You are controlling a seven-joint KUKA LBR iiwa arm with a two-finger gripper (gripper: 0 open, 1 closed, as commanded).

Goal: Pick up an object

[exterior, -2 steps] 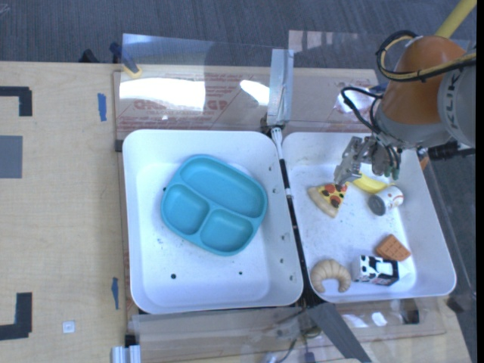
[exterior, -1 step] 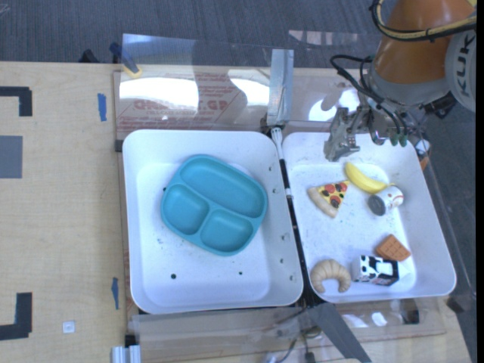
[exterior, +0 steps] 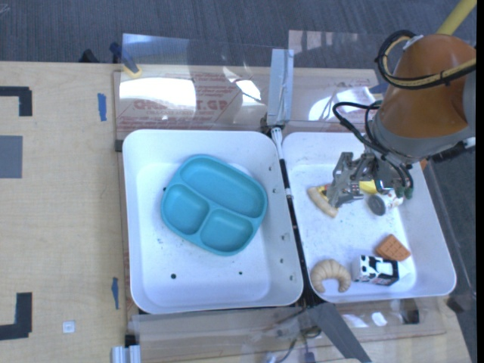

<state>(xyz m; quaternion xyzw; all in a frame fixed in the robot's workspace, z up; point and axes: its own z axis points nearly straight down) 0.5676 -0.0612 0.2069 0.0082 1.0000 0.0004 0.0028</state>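
Observation:
My gripper (exterior: 342, 193) hangs low in the right bin (exterior: 431, 225), near its back middle, below the orange-banded wrist. Its tip is right beside a small tan and yellow banana-shaped piece (exterior: 321, 200) lying to its left; whether it touches it is unclear. A yellow item (exterior: 368, 186) and a grey-white round item (exterior: 376, 204) lie just right of the gripper, partly hidden by it. Toward the front of the bin lie a croissant (exterior: 331, 274), a black-and-white cow toy (exterior: 376, 269) and an orange wedge (exterior: 393, 246).
The left bin (exterior: 144, 225) holds a blue divided plate (exterior: 215, 203). A metal divider (exterior: 288, 218) separates the two bins. Black cables loop around the wrist above the right bin's back edge. A clear panel stands behind both bins.

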